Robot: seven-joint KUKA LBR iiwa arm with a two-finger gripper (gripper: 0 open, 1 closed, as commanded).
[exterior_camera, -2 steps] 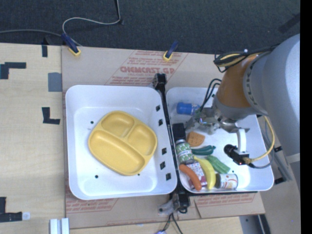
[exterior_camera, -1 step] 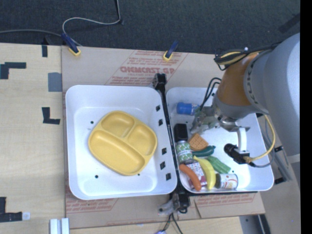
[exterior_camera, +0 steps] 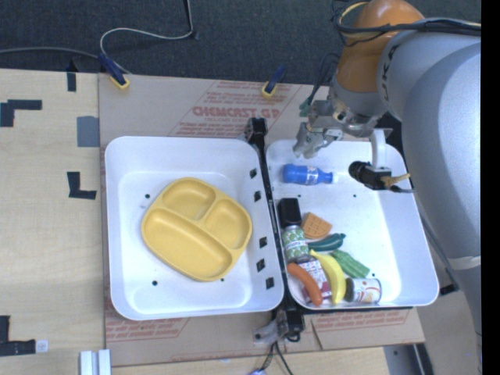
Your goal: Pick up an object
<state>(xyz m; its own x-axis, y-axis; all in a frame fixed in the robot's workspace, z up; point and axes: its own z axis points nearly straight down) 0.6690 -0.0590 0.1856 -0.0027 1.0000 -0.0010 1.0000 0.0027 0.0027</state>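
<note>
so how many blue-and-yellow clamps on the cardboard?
2. Left clamp at the cardboard's far-left corner; second clamp on its far edge, just left of the arm. The arm could hide another farther right.

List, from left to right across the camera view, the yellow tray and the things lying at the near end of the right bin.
Tray → can → banana → jar. The sausage overlaps the can and banana, so it is left out.
</note>
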